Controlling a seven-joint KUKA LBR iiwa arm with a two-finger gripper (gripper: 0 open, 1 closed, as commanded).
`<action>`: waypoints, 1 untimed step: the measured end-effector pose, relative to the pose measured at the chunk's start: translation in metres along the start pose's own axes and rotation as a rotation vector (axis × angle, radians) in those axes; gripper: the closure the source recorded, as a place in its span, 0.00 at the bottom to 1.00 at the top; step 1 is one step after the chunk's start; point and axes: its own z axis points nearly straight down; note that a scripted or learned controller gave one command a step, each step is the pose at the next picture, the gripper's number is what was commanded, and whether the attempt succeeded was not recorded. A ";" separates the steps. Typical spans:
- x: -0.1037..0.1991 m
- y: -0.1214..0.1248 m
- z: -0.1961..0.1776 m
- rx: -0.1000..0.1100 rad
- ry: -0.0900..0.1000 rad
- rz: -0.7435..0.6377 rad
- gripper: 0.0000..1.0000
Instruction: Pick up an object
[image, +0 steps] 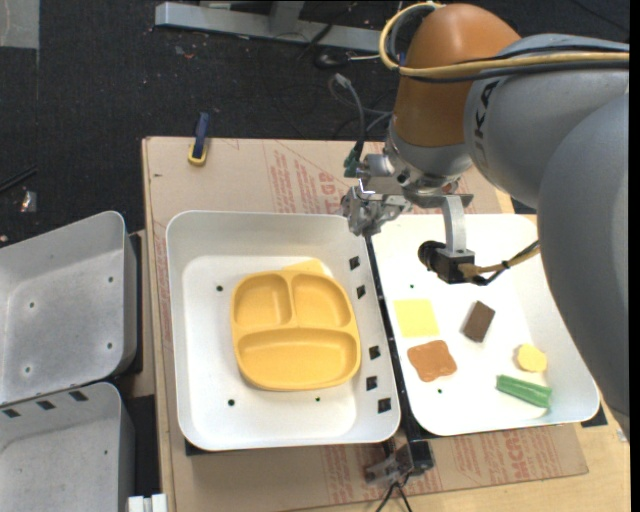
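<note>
A: What can be picked here, and where does it sit?

B: Five small pieces lie in the right bin (560, 405), all below the jaws (366, 215) in the picture and off to their right. Nearest the jaws is a pale yellow square (416, 318). Just below it lies a brown toast-like piece (432, 360), close to it but apart. Further right sits a dark brown block (479, 321), tilted. Beyond that, toward the bin's lower right corner, are a small yellow round piece (530, 358) and a green strip (523, 390), the strip just under the round one.

A: And the jaws themselves?

B: They hang at the top end of the seam where the two bins meet, over the upper rims. Whether they are spread or closed, I cannot tell; the metal parts there blur together. Nothing is seen between them.

A: What hangs to their right?

B: A black fitting (446, 262) on a grey bracket, with a cable running off to the right, over the upper part of the right bin.

A: The other bin?

B: The left bin (190, 330) lies below and left of the jaws. It holds a yellow divided tray (296, 332), with three compartments, resting flat near the middle.

A: What carries it all?

B: A cardboard-covered surface (260, 170). A small blue and yellow tool (200, 138) lies at its far left corner, well left of the jaws. The arm (520, 110), grey with an orange band, comes in from the right above them.
</note>
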 end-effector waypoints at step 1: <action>0.046 0.014 0.013 -0.001 0.000 0.001 1.00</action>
